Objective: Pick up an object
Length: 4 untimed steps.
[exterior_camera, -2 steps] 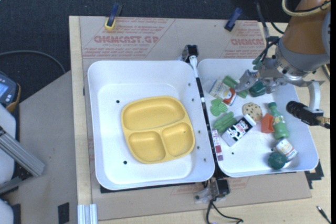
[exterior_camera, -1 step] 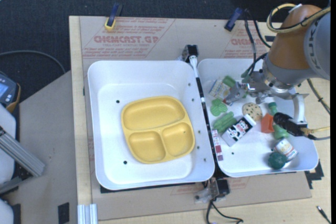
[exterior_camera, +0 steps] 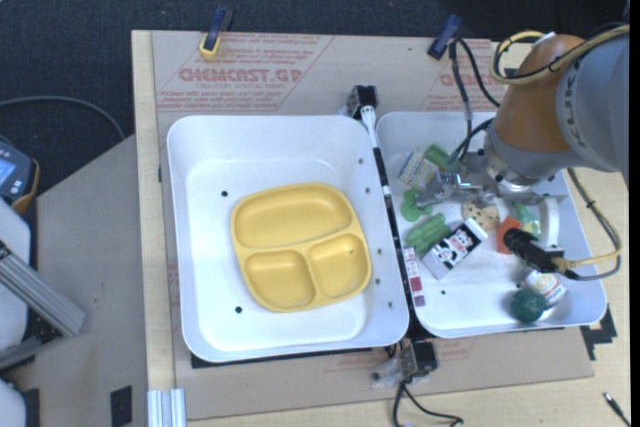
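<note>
**Gripper low over a crowded right bin**

The gripper (exterior_camera: 452, 183) reaches into the upper left part of the right bin (exterior_camera: 470, 315), among small green pieces (exterior_camera: 425, 233) and a black-and-white packet (exterior_camera: 455, 248). Whether its fingers are open or closed cannot be told; nothing is clearly seen between them.

The pickable things are all in this bin: the green pieces near its left wall, the packet just beside them, a round green-and-white object (exterior_camera: 533, 300) toward the lower right corner. The left bin (exterior_camera: 200, 315) carries a yellow divided tray (exterior_camera: 300, 245) at its centre.

Risks, as judged: the items lie touching or nearly so, so a closing grasp may catch two or push one aside. Flat pieces may slip out. The nearby bin wall may block a finger.

Readable writing: "CHEMCAST GP" in red on the brown board (exterior_camera: 250, 70) under the bins. The packet's print is too small to read.
</note>
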{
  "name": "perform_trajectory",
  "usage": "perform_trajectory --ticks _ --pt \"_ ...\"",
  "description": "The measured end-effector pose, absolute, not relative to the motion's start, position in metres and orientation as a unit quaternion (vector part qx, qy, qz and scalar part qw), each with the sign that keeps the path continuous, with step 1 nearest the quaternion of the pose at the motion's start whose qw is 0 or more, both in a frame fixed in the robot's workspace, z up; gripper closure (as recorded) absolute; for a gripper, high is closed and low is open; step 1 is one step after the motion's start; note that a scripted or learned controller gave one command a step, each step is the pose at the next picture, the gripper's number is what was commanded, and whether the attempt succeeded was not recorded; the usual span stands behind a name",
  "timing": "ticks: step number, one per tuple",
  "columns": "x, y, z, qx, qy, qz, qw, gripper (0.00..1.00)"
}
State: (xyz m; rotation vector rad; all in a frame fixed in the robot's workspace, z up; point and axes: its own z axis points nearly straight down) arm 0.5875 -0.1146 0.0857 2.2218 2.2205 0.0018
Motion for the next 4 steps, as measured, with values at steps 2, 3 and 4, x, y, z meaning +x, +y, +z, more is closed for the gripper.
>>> perform_trajectory --ticks 2,3,4 --pt "0.588 -0.116 0.144 0.707 0.707 0.0013 0.003 1.0" --pt "0.586 -0.118 0.188 0.707 0.707 0.0019 0.003 1.0" --pt "0.588 -0.118 0.228 0.707 0.707 0.0019 0.003 1.0"
